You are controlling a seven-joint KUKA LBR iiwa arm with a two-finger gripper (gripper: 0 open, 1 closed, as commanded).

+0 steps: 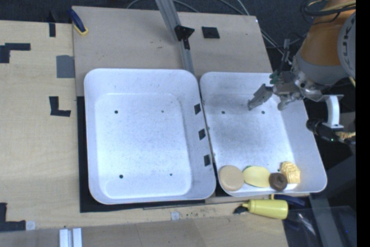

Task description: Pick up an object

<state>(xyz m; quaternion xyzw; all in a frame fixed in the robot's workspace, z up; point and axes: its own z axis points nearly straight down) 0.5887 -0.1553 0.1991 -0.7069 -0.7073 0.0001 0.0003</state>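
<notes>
- The grey arm [329, 43], with its orange band above the wrist, reaches in over the right bin's [243, 142] upper right corner.
- Its hand [270, 99] hangs above that bin's upper part, fingers spread apart, nothing between them.

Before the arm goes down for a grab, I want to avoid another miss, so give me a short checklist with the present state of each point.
1. Things to pick are in reach: ok. A tan disc, a yellow piece, a dark ring and a yellow lumpy toy lie in the right bin.
2. Gripper free of load: ok, nothing between its fingers.
3. Fingers spread for a grab: ok, open.
4. Gripper above a target: not ok. It hangs over the bin's far part; the things sit along the near edge.
5. Targets spaced for a clean grab: not ok, they crowd together and the ring touches the toy.
6. Gripper height over the bin floor: cannot tell.
</notes>
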